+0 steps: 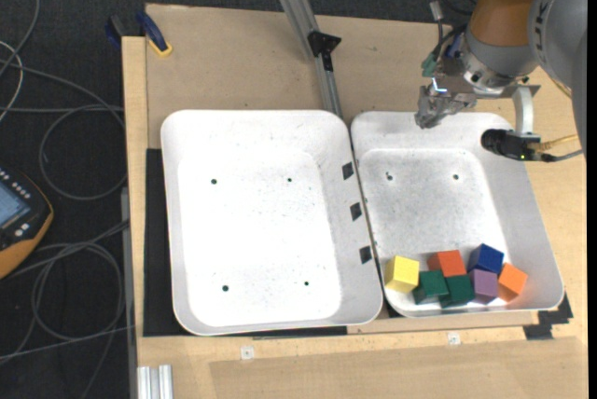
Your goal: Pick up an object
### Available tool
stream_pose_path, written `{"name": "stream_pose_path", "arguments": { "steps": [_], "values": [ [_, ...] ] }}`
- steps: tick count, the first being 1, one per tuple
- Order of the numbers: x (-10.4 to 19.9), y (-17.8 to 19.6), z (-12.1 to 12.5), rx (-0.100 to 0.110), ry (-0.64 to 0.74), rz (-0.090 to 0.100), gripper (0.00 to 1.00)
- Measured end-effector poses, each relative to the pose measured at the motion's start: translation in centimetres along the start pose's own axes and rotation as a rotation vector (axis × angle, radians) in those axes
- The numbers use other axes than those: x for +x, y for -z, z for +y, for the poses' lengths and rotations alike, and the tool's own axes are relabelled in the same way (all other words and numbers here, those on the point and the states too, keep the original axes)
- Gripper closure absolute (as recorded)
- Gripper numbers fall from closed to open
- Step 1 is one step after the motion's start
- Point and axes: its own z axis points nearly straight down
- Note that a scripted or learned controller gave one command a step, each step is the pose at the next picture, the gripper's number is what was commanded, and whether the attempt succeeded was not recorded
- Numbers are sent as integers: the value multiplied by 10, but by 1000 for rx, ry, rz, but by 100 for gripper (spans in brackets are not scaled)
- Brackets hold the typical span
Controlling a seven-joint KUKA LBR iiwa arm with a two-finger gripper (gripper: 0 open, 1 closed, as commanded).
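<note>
Several small blocks lie bunched along the near edge of the right bin (522,192): a yellow block (404,272), two green blocks (445,288), a red-orange block (450,262), a blue block (487,257), a purple block (485,282) and an orange block (512,278). My gripper (430,114) hangs over the far rim of the right bin, well away from the blocks. Nothing shows between its fingers.
The left bin (187,201) lies beside the right one on the wooden bench. A slanted metal pole (298,10) rises from between the bins at the back. Cables and a handheld unit (14,215) lie on the floor at left.
</note>
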Motion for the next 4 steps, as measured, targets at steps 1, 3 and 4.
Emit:
{"name": "stream_pose_path", "arguments": {
  "steps": [1,3,4],
  "values": [
    [1,65,6,-2,2,0,100],
    [45,81,1,9,5,4,100],
    [95,86,-8,9,6,4,100]
  ]
}}
